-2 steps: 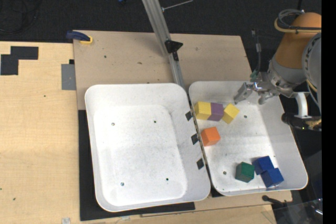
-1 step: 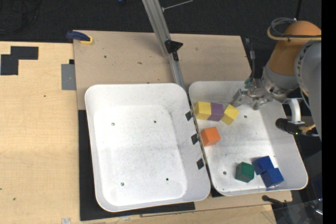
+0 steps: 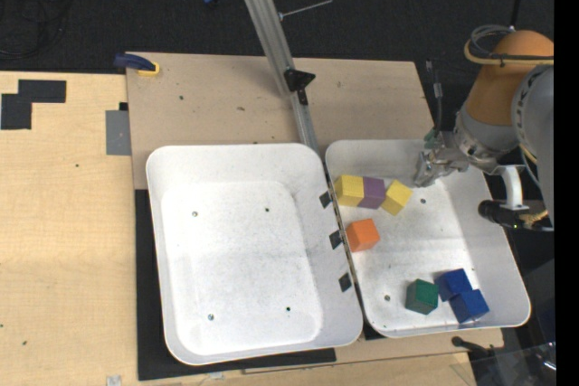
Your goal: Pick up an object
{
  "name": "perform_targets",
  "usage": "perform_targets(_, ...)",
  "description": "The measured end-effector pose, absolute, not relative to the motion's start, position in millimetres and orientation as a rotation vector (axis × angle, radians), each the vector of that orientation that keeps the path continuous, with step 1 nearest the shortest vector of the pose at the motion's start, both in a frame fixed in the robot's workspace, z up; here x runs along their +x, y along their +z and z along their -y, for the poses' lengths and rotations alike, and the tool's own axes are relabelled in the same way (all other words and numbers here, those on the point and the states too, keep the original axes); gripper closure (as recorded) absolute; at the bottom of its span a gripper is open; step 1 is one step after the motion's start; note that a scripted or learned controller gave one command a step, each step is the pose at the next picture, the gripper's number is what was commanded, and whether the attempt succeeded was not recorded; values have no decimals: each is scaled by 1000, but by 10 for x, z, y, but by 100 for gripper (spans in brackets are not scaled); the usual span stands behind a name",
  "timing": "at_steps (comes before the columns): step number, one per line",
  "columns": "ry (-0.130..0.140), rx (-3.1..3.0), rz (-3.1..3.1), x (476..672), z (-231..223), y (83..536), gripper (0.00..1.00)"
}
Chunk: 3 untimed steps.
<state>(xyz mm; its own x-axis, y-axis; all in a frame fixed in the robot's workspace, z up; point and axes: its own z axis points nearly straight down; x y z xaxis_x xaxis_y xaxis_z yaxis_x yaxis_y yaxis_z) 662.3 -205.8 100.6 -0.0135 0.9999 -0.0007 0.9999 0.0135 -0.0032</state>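
Observation:
In the right bin [image 3: 488, 249] lie several blocks. A yellow block [image 3: 349, 189], a purple block [image 3: 372, 193] and a second, tilted yellow block [image 3: 395, 197] form a row near the bin's back left. An orange block [image 3: 363, 234] sits below them, close to the left wall. A green block [image 3: 421, 296] and two blue blocks [image 3: 461, 294] rest near the front edge. My gripper [image 3: 429, 169] hangs just right of the tilted yellow block, near the bin's back, with nothing visibly held.
The left bin [image 3: 181, 172] stands beside the right one, joined by black clips [image 3: 336, 239]. A slanted aluminium rail [image 3: 271, 36] rises behind the bins. The grey arm with its orange band [image 3: 502, 90] reaches in from the right.

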Motion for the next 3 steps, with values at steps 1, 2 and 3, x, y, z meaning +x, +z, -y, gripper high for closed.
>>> perform_targets(1, -4, -2217, 2232, 6638, 2044, 1647, 100)
perform_targets(2, -3, -2216, 2231, 6610, 2001, 2100, 100)
perform_targets(3, -3, -2214, 2234, 6633, 2043, 2541, 100)
